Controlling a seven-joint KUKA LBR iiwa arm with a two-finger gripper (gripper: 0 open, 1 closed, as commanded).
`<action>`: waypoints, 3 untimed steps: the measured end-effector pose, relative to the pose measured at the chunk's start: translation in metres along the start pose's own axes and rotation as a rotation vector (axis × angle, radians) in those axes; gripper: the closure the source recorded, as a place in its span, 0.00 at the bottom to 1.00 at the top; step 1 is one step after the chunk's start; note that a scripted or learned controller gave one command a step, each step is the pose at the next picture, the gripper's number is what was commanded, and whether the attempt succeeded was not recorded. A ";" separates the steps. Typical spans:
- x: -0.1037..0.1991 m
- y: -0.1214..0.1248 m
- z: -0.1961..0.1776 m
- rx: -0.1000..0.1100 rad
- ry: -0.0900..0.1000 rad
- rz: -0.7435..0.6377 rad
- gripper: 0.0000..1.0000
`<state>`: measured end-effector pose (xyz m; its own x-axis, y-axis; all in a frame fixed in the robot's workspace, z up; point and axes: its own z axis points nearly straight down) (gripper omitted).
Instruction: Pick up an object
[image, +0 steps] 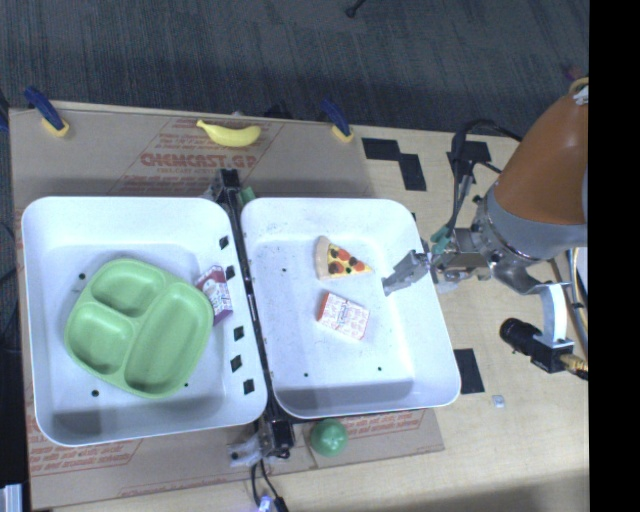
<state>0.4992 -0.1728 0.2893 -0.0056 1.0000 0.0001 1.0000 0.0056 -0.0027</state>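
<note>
Left bin (40, 300): green divided plate (138, 325) lies flat in the middle. A small red-and-white packet (214, 290) sits just beside the plate's right edge, near the bin's right wall.

Behind the bins, a yellow banana (229, 131) on the cardboard sheet (160, 160); blue clamps (47, 110) at the sheet's far corners.

Right bin (430, 370): a pizza slice (338, 259) toward the back, and a red-and-white box (343, 315) near it, closer to the front, the two apart.

A green ball (327, 437) rests on the worktop (500, 440) just in front of the right bin.

Tool (405, 271) sits over the right bin's right side, well apart from the pizza slice and box, nothing between its fingers. Cannot tell how wide it stands. Grey arm (530, 230) with orange band reaches in from the right.
</note>
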 end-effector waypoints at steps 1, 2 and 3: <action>0.007 0.037 0.160 0.005 0.001 -0.002 0.00; 0.001 0.119 0.198 0.000 0.000 0.000 0.00; 0.002 0.119 0.187 0.001 0.001 -0.003 1.00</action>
<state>0.6178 -0.1705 0.1019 -0.0085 1.0000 0.0012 1.0000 0.0085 -0.0033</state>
